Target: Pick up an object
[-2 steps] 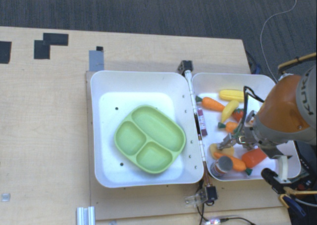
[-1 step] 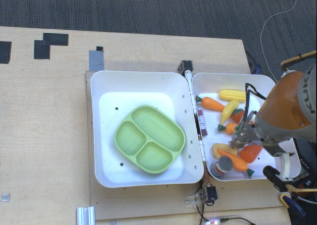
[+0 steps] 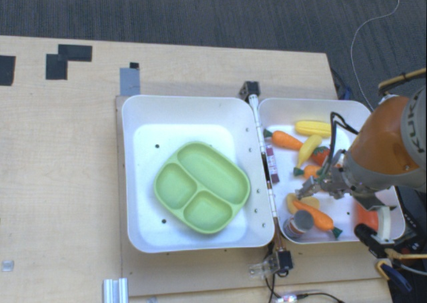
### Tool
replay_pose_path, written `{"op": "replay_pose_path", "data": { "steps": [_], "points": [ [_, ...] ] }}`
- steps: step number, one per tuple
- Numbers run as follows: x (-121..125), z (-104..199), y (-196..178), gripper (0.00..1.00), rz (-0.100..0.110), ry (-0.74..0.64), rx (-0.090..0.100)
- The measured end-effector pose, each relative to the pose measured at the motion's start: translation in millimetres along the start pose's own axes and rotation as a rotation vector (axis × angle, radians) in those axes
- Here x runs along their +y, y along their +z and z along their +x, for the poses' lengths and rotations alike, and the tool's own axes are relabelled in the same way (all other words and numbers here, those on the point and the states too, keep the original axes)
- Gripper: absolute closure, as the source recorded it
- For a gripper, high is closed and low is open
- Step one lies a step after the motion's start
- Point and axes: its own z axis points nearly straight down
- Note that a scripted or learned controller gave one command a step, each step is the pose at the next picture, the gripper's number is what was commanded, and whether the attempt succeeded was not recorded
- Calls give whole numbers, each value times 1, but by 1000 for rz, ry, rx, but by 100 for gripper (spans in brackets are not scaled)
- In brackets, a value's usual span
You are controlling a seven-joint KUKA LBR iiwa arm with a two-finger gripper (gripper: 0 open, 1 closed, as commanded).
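Camera view is taken up mostly by a pale wooden bench (image 3: pixel 60 161), on which two shallow white bins are set side by side; the left bin (image 3: pixel 137 181) is occupied by a green divided plate (image 3: pixel 201 187), lying tilted toward its near right part; the right bin (image 3: pixel 347 109) is crowded with toy food. The grey and orange arm (image 3: pixel 387 145) is seen reaching in from the right over the right bin, and the gripper (image 3: pixel 312 187) is held low among the toys; whether its fingers are spread or closed cannot be told. A yellow corn cob (image 3: pixel 313 127) is placed at the far side; an orange carrot (image 3: pixel 287 139) lies just left of it; a second carrot (image 3: pixel 317 216) lies near the front, beside a small round can (image 3: pixel 297 226).
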Motion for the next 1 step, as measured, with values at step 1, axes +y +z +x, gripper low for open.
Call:
{"op": "replay_pose_path", "data": {
  "steps": [1],
  "points": [
    [2,1,-11,100,-3,-1,1]
  ]
}}
